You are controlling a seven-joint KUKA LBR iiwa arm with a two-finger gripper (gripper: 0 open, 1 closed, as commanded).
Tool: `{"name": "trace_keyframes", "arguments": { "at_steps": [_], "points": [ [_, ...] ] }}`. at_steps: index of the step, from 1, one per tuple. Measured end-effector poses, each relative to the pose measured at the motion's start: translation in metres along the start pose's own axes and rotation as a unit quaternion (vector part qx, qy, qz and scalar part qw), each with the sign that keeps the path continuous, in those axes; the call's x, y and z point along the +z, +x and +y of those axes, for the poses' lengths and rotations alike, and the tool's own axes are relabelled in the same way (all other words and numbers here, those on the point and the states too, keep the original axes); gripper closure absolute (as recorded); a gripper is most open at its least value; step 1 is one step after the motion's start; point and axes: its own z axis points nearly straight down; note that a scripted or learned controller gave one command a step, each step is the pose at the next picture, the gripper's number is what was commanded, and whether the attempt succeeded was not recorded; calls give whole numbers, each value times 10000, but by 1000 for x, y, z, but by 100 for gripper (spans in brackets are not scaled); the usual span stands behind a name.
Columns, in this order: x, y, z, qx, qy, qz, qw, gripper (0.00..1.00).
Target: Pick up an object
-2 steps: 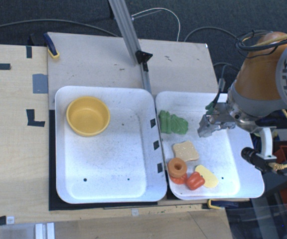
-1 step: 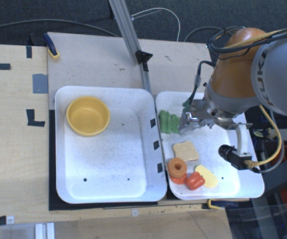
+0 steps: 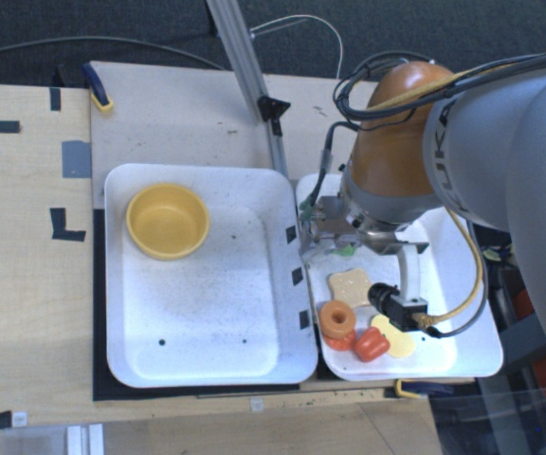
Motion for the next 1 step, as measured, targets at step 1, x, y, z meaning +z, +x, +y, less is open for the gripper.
{"name": "trace_keyframes", "arguments": {
  "at_steps": [1],
  "points": [
    [14,50,-6,3,3,-1,10000,100]
  ]
}}
